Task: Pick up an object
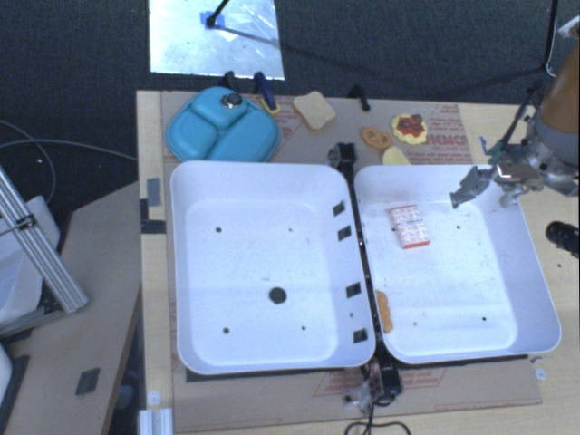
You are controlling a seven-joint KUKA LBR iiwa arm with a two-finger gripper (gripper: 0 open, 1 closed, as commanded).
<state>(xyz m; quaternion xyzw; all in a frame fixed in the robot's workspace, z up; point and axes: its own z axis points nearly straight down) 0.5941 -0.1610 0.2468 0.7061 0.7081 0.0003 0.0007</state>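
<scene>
Sitting in the right bin (507, 270) is a small red-and-white packet (410, 227), lying flat on the floor up toward the back-left part of it, well away from the walls. Down at the same bin's left wall there's a little orange-brown piece (384, 311) tucked right against the divider (355, 243) between the two bins. The left bin (227, 333) has a dark round spot (277, 295) near its middle (can't tell what it is, too small). Behind the bins, on the cardboard bench top (471, 120), a bunch of stuff is lined up: a blue compartment tray (223, 127), a toast-like slice (314, 109), a small orange bit (376, 138), a round yellow thing with red on top (410, 127), and a pale yellow piece (395, 157) touching the right bin's back rim. Nothing sits on top of the packet or crowds it. The gripper (487, 188) comes in from the right edge and hangs over the right bin's back-right area, off to the right of the packet and apart from it. Its two fingers (468, 191) look spread, nothing between them. The arm's grey wrist (555, 157) angles in from the right, with the orange band (562, 107) above it.
</scene>
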